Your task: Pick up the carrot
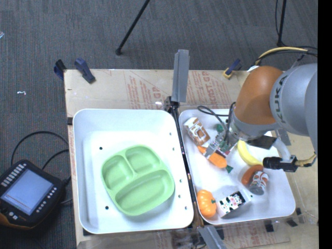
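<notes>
Carrot [218, 160] lies in right bin [282, 204], upper-middle area, orange body w/ green tip pointing toward 4 o'clock. Gripper [220, 145] sits right on top of it at carrot's 12 o'clock, touching or nearly so; finger state can't tell, tips are lost in clutter against the carrot. Can't confirm a grasp.

Around the carrot, all in right bin:
- brown/white packet [197, 130] at 10 o'clock, just beside, tilted
- banana [248, 154] at 3 o'clock, near, partly under the arm
- orange/white can-like item [256, 178] at 4 o'clock, near
- black-and-white cow-print box [232, 203] at 6 o'clock, apart from carrot
- small orange pumpkin [206, 202] at 7 o'clock, touching or just beside the cow box, close to bin's front wall

Arm [295, 100] comes in from 3 o'clock, orange band [258, 97] above the wrist, grey link over the bin's right-rear corner.

Left bin [85, 134] at carrot's 9 o'clock holds green divided plate [137, 179], three compartments, nothing in them. Bins touch side by side on cardboard-topped bench [129, 87].

Off bench: handheld pendant w/ screen [28, 191] on floor at 9 o'clock, far left. Blue clamps [83, 69] on bench's rear-left edge. Tripod leg [136, 19] on carpet at 11 o'clock.
</notes>
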You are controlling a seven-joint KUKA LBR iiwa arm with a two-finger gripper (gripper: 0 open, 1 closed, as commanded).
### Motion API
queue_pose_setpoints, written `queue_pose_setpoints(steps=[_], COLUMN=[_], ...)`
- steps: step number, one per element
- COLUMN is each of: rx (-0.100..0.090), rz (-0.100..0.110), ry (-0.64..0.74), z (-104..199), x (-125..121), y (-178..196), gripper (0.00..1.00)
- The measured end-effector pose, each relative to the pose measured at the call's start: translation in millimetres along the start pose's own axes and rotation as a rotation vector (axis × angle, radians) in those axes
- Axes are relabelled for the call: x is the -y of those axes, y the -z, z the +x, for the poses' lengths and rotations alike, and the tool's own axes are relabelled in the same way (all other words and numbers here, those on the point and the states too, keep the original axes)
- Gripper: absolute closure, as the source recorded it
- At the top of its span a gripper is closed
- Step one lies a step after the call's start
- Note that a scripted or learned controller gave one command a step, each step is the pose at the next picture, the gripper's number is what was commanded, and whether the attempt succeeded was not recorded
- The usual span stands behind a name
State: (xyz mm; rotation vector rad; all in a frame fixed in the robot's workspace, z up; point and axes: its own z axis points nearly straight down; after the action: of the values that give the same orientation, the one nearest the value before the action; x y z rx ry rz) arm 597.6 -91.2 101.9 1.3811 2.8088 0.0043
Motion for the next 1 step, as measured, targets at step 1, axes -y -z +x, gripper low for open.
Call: queue_pose_setpoints(steps=[1], rx=[-0.01], rz=[0.008], ry=[0.01], z=[11.8], x=[-61.5], y=[101.4], gripper=[1.0])
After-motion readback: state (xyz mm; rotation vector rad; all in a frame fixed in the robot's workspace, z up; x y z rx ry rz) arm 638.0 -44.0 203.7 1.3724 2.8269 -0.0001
